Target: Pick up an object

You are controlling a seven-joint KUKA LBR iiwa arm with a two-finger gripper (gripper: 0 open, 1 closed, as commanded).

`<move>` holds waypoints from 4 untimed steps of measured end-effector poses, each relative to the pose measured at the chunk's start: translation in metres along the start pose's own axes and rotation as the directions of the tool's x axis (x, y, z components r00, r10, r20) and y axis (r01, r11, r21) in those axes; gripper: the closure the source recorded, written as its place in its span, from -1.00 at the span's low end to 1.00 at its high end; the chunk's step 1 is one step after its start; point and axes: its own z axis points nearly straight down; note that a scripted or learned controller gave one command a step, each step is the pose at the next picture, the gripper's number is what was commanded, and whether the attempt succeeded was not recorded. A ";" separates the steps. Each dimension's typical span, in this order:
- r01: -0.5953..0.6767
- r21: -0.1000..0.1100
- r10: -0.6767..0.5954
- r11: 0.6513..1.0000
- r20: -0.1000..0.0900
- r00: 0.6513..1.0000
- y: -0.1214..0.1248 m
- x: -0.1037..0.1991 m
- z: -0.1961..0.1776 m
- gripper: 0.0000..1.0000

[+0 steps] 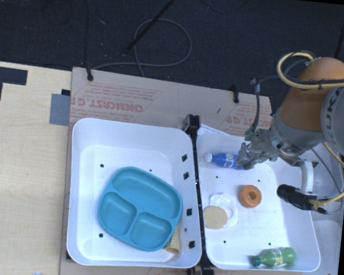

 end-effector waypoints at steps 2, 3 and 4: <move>0.003 0.006 -0.003 1.000 -0.002 1.000 0.006 0.050 -0.038 1.00; 0.004 0.007 -0.004 1.000 -0.002 1.000 -0.007 0.105 -0.028 1.00; 0.004 0.007 -0.004 1.000 -0.002 1.000 -0.012 0.158 -0.018 1.00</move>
